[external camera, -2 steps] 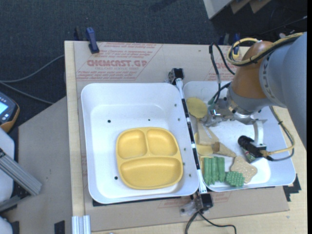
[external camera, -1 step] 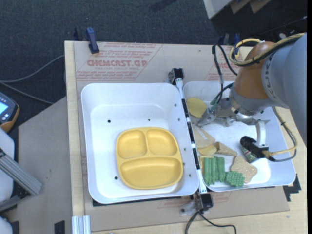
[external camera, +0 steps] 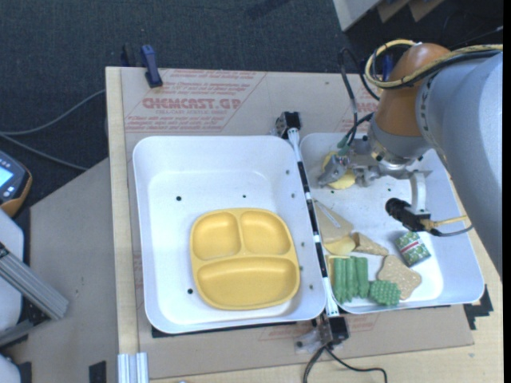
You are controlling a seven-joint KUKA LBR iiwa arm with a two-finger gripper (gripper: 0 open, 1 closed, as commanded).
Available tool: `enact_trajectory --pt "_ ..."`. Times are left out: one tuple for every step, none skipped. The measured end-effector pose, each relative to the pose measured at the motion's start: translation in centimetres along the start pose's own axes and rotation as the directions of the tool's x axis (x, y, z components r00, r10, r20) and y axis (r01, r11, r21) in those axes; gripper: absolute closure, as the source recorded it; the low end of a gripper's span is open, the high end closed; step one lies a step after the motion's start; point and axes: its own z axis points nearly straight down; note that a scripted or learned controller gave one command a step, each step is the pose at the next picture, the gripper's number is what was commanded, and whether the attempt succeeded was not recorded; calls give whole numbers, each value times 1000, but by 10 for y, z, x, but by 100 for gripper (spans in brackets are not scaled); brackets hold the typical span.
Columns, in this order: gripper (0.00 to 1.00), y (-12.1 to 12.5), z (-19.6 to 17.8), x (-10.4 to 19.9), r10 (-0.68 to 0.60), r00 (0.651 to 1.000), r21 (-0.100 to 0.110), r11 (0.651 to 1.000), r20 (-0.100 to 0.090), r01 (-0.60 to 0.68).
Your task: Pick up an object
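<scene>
- Camera view from above the bench: two shallow white plastic bins sit side by side on a brown cardboard-covered board, the left bin (external camera: 160, 174) larger in the frame than the right bin (external camera: 459, 282).
- Left bin holds a yellow plastic plate with three compartments (external camera: 243, 258), lying flat toward the bin's near half.
- Grey arm with its orange band (external camera: 411, 86) comes in from the right and reaches down over the far part of the right bin.
- Two-finger gripper (external camera: 345, 172) is low in the far left corner of the right bin, its metal parts close around a small yellow object (external camera: 343, 182). I cannot tell whether the fingers are open or closed, or whether the yellow object sits between them.
- Black cable with a dark plug (external camera: 399, 208) hangs from the wrist and lies over the bin floor to the right of the gripper.
- Near the middle of the right bin, against the wall shared with the left bin, lies a pale yellow wedge-shaped piece (external camera: 335, 228).
- Just nearer the camera is a tan cracker-like piece (external camera: 369, 246).
- A small green and white box (external camera: 413, 248) lies tilted to the right of the cracker, apart from it.
- At the near end of the right bin, a bundle of green bean-like sticks (external camera: 350, 278) lies lengthwise beside the shared wall.
- A tan star-shaped biscuit piece (external camera: 403, 276) rests to the right of the sticks, with a small bumpy green piece (external camera: 384, 294) touching its near edge.
</scene>
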Motion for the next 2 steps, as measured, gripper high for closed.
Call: enact_trajectory --pt "100 -2 -10 0 0 1000 3 1000 0 0" --pt "100 -51 -123 71 -4 1000 -2 1000 -4 4"
